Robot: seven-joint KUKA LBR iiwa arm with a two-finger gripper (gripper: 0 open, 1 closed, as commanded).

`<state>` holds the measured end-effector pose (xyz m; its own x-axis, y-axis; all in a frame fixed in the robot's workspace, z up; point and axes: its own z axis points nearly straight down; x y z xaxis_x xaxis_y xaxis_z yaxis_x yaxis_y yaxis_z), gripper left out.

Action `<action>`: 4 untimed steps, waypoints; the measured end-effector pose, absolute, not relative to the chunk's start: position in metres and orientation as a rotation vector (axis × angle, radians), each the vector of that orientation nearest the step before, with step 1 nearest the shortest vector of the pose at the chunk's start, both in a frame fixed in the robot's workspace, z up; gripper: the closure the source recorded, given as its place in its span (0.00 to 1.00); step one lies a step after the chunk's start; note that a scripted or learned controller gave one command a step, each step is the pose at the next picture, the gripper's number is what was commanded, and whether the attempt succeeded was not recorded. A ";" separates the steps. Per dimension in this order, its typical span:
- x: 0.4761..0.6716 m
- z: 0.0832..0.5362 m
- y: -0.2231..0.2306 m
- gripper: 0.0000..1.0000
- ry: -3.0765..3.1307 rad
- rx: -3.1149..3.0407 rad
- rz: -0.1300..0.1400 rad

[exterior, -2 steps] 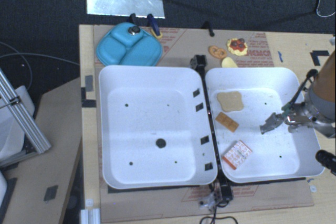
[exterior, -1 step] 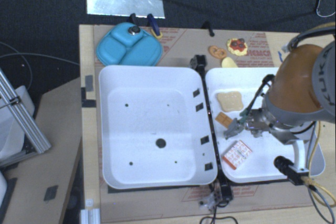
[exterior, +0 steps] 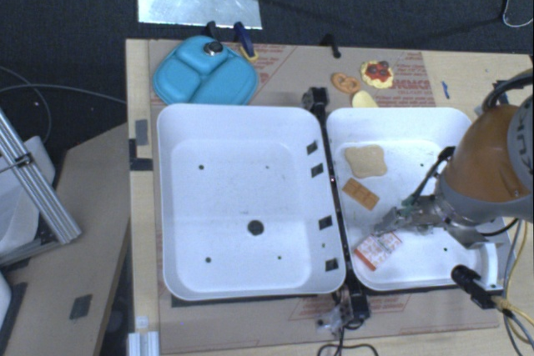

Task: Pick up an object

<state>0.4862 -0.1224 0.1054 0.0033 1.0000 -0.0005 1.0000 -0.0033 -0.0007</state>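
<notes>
- While the arm (exterior: 492, 171) reached in over the right edge of the right bin (exterior: 450, 119), its gripper (exterior: 399, 219) hung low over the bin floor, near the middle of the front half
- Gripper fingers were small and blurred against the white floor; how far apart they stood could not be told, and nothing was seen between them
- Red-and-white packet (exterior: 377, 249) lay flat near the front left corner of the right bin, just beside and in front of the gripper; contact could not be judged
- Orange cracker (exterior: 360, 193) lay near the left wall of the right bin, about mid-depth, apart from the gripper
- Tan bread slice (exterior: 365, 160) lay behind the cracker, toward the back left of the same bin, just beside the cracker, not clearly touching it
- Left bin (exterior: 179, 137) held one small dark round object (exterior: 255, 228) in the front half of its floor, near the middle
- On the bench (exterior: 292, 67) behind the bins: a blue divided tray (exterior: 206, 73) toward the back left corner; a small pretzel-like piece (exterior: 345, 82), a round red-topped piece (exterior: 377, 73) and a pale yellow piece (exterior: 364, 100) behind the right bin's back left corner
- Orange band of the arm sat above the right bin's right edge
</notes>
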 end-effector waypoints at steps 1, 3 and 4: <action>0.573 0.122 -0.158 0.00 -2.235 -2.224 -0.007; 0.501 0.137 -0.096 0.00 -2.217 -2.223 0.004; 0.594 0.138 -0.160 0.00 -2.232 -2.227 -0.005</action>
<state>0.5942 -0.1601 0.1381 -0.0025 1.0000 -0.0058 0.9999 0.0026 0.0106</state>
